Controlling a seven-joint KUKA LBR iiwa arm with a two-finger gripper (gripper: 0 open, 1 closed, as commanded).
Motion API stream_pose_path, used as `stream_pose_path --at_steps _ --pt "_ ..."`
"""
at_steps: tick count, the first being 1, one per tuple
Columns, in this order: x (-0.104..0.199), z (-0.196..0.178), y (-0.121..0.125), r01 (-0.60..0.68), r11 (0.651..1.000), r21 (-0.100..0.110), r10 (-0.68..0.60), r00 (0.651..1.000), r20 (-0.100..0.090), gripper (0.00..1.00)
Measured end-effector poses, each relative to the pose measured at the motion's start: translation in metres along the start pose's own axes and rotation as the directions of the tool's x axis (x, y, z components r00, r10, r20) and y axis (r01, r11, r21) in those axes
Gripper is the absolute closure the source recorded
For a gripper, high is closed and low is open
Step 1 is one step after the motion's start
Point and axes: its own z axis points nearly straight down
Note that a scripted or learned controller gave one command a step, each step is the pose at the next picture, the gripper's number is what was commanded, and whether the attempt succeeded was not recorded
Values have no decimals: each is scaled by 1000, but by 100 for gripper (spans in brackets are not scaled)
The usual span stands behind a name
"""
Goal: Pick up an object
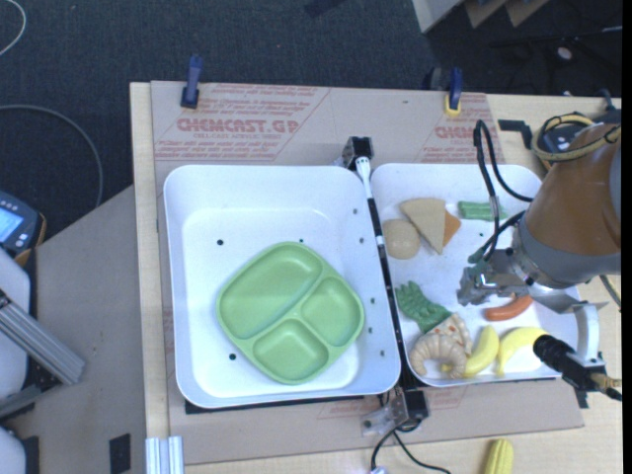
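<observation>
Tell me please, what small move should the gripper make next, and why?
Probably a short descent straight down. The gripper hovers in the right bin, just beside the orange sausage, with the bananas close below in the view. Nothing shows between its fingers, so no object is picked yet; the sausage looks like the nearest target.

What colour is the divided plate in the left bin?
Light green, plain with no pattern; the divided plate shows clearly in the camera view.
</observation>
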Motion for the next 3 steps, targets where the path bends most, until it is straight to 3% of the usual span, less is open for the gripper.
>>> stream_pose_path --at_steps 3 --pt "1 -29 2 1 1000 -6 -1 1000 2 100"
